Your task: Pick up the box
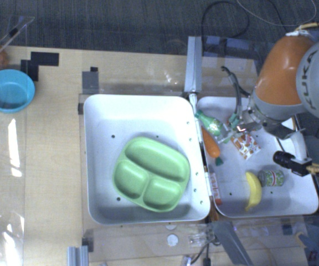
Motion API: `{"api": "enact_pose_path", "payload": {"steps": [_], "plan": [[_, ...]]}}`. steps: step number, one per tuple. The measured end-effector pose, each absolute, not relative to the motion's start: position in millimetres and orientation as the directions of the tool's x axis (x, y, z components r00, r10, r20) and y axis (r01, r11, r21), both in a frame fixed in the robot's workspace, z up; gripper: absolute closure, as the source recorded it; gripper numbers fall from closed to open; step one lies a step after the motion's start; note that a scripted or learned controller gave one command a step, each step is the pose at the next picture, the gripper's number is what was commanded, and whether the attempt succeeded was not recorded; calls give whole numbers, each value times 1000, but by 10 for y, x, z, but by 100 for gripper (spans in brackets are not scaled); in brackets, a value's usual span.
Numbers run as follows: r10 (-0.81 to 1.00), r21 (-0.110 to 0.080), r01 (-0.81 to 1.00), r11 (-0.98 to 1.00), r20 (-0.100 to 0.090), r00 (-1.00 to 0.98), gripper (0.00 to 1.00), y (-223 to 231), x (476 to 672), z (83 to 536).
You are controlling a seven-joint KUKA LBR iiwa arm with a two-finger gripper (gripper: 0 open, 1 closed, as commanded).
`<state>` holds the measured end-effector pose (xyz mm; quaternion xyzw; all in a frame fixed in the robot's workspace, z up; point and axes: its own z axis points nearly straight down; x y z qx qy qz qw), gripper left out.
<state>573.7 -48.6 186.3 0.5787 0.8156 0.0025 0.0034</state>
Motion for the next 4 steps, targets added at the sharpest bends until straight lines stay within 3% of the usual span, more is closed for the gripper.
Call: {"api": "enact_pose_path", "payload": {"steps": [1,4], "plan": [[825,8,825,565,-5,-565,100,-54,6434,1872],[816,28,816,578,-20,-578,100,-20,6490,2243]]}}
